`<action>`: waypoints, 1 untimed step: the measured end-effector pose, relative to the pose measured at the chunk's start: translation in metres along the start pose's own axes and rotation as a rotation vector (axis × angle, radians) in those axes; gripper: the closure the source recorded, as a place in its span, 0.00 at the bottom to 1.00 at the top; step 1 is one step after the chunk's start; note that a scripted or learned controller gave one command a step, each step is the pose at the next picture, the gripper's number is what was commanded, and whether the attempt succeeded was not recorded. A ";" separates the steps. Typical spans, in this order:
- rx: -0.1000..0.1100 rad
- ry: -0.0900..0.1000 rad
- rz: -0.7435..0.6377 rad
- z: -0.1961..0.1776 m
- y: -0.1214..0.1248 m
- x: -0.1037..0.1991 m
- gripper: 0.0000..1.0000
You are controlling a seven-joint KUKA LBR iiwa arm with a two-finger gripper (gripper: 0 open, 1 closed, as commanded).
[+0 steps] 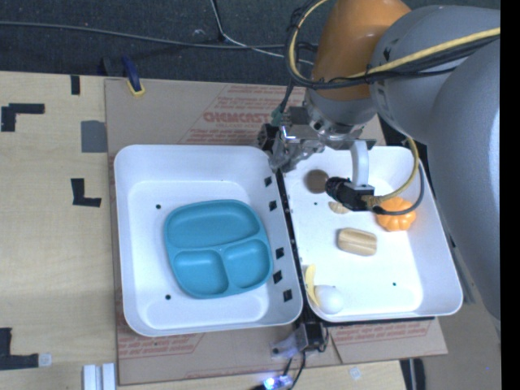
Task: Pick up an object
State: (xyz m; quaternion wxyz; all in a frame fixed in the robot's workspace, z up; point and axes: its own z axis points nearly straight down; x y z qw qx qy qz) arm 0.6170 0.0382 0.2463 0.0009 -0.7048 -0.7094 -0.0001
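The hand (282,146) hangs at the right bin's (406,276) far corner; whether it is open or closed, I cannot tell. A blue plate (218,246) lies in the left bin (136,177).

Arm (455,96) runs off the right and top edges, covers right bin's (406,299) far corner. Orange object (396,220) part-hidden under it (tan scrap (336,208) beside: too small to identify).
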 end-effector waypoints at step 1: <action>0.002 -0.001 0.001 0.015 -0.007 0.045 1.00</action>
